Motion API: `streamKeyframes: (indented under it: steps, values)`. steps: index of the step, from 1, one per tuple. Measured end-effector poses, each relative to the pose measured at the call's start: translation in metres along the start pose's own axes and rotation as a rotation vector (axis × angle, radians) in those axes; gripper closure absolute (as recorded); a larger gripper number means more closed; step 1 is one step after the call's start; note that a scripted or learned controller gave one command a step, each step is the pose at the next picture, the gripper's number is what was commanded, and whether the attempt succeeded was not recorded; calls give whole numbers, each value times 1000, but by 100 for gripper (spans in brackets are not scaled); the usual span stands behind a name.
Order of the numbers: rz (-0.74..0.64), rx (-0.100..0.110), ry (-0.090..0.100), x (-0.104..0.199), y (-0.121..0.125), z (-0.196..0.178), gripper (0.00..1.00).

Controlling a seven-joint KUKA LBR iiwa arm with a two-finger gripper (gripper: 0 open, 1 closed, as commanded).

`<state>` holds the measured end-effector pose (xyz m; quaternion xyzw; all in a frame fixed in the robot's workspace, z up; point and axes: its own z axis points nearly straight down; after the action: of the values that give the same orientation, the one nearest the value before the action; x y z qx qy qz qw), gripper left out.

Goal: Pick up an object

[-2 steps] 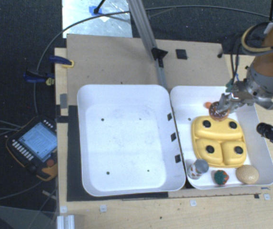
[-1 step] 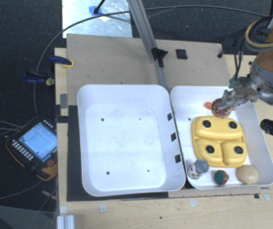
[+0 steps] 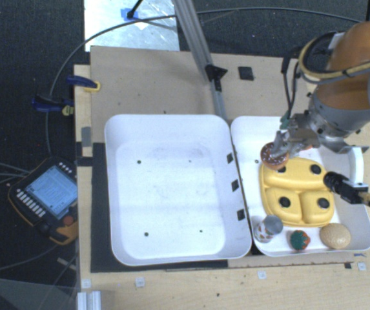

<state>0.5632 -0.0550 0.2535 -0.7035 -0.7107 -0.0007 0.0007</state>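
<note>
Two white bins before me, left bin point(image 3: 165, 186) bare, right bin point(image 3: 249, 134) holding a yellow tray point(image 3: 298, 191), a grey-capped piece point(image 3: 267, 227), a green-red ball point(image 3: 299, 239), a tan ball point(image 3: 335, 236); gripper point(image 3: 280, 148) low over a brown round object point(image 3: 274, 155) at the tray's top-left corner; I cannot tell its grip

Handheld screen unit point(image 3: 44, 199), perhaps a pendant

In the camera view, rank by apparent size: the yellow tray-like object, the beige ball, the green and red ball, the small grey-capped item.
1. Yellow tray-like object, by far the largest.
2. Beige ball.
3. Green and red ball and grey-capped item: they look alike in size, so I will not rank them.
</note>
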Motion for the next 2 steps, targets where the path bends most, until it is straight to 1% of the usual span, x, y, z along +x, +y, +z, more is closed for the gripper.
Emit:
streamKeyframes:
  steps: [1, 2]
  values:
    - [-1, -1, 1, 55, -12, -4, 100]
    - [0, 0, 0, 108, -18, 12, 100]
